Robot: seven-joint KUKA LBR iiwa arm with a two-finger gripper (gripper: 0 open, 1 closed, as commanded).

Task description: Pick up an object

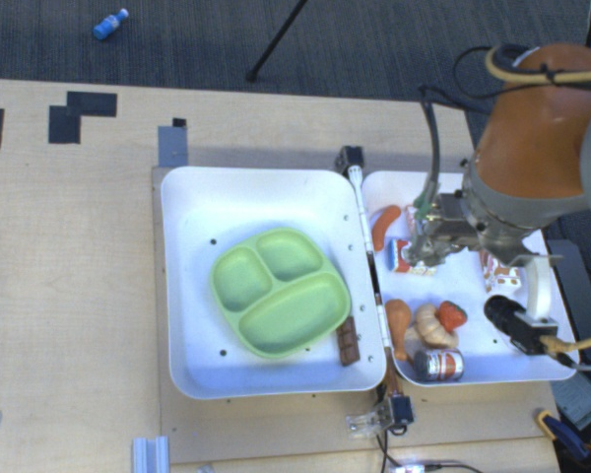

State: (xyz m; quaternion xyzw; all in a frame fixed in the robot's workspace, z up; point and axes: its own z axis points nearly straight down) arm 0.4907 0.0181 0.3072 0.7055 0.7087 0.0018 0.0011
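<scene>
Hand hovers low in the right bin, over a red-and-white packet near the divider; whether it's wide or narrow, I cannot tell. Best bet: drop straight down, centred on that packet, clear of the orange sausage.

The pale wooden surface carries two shallow white bins side by side and touching: the left bin and the right bin. Black tape patches lie flat near the surface's far left edge.
</scene>
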